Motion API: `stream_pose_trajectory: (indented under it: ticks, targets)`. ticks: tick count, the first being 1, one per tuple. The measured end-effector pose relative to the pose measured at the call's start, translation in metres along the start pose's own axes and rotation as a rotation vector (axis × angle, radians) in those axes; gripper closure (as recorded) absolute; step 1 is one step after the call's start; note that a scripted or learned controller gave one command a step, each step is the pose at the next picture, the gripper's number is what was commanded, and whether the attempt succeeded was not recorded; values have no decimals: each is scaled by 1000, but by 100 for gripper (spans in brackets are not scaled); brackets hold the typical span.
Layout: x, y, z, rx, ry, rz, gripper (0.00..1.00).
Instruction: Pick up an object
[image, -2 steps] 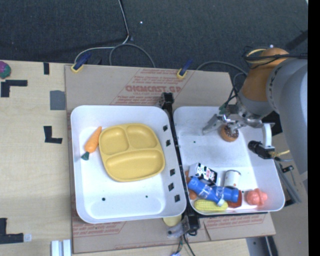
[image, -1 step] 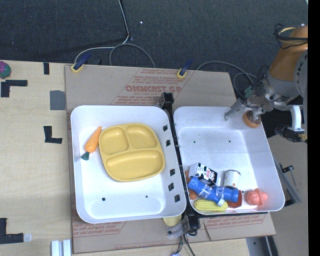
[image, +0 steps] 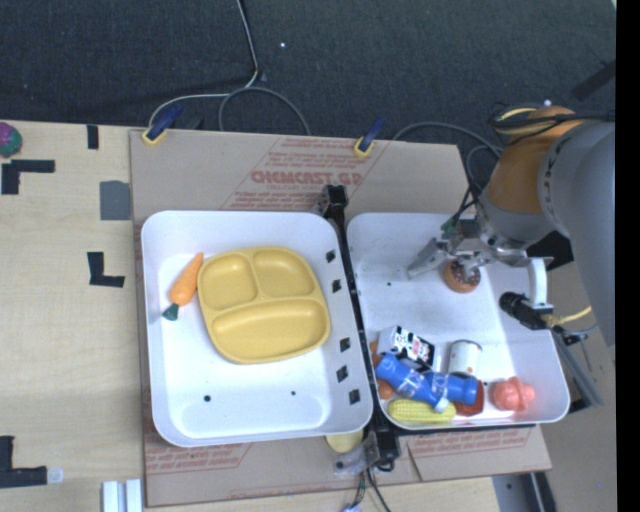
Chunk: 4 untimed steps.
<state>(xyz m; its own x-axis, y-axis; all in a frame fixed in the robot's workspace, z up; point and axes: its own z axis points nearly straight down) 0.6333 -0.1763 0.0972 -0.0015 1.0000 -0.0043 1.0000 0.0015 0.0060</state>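
Tool (image: 455, 255) low in right bin (image: 400, 235) upper part, grip state can't tell, toy pile incl. blue bottle (image: 425, 383) lies toward the bin's near edge.

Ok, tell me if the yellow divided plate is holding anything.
Empty. The yellow plate in the left bin shows three bare compartments; the toy carrot lies beside it, on the bin floor.

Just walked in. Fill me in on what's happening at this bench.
The arm reaches in from the right with its gripper low over the right bin, right by a small brown object. More toys, including a blue bottle, are piled at that bin's near end. The left bin holds a yellow divided plate and a toy carrot.
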Motion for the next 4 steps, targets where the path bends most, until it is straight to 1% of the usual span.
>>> stream_pose_trajectory:
  ticks: [1,2,3,4]
  targets:
    - [-50,7,-68,2,2,2,0]
    - [-47,6,-74,7,3,0,100]
    - [5,37,-69,6,6,-5,100]
    - [94,37,-94,4,7,-7,100]
